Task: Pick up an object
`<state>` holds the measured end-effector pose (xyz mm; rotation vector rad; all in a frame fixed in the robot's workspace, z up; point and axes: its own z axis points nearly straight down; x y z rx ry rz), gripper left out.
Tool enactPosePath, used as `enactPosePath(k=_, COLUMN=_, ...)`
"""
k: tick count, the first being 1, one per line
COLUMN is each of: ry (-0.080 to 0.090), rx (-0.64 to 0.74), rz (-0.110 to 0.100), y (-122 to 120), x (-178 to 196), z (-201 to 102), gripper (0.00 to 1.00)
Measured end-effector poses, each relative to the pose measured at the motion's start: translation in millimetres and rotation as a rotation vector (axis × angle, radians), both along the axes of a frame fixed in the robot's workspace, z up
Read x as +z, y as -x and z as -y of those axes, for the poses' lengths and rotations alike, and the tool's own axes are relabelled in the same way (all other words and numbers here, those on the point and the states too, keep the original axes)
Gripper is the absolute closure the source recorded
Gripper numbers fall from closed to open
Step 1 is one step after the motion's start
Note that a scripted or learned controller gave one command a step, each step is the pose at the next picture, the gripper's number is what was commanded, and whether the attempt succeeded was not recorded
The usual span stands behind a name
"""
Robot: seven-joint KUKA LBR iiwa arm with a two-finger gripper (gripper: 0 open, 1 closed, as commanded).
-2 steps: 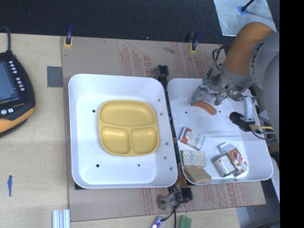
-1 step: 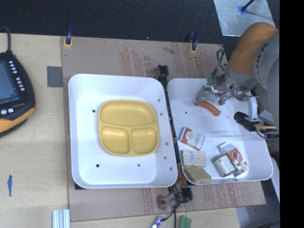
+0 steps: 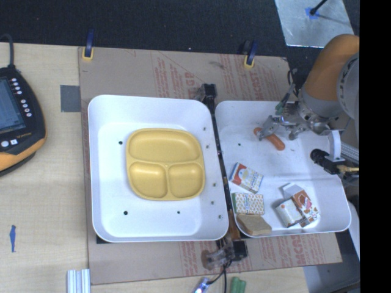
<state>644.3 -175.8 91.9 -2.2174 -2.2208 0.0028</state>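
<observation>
My gripper is low over the far part of the right bin, reaching in from the right. Directly beneath and beside it lies a small orange sausage, whose left end shows at the gripper's tip. I cannot tell whether the sausage is gripped. Nearer the front of this bin lie a small red-and-white carton, a green patterned packet, a brown bread slice and a red-and-white wrapped packet.
The left bin holds a yellow divided plate. A black-and-orange pendant lies on the bench at the far left. Clamps hold the cardboard at the back edge.
</observation>
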Motion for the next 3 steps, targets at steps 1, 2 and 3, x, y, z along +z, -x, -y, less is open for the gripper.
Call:
enactPosePath(k=1, ry=0.001, rx=0.001, rz=0.004, y=-12.3, x=0.3, z=-16.7, gripper=0.00)
enactPosePath(k=2, ry=0.001, rx=0.001, rz=0.000, y=4.5, x=0.0, z=-5.1, gripper=0.00)
enactPosePath(k=3, ry=0.002, rx=0.002, rz=0.002, y=-12.2, x=0.3, z=-33.4, gripper=0.00)
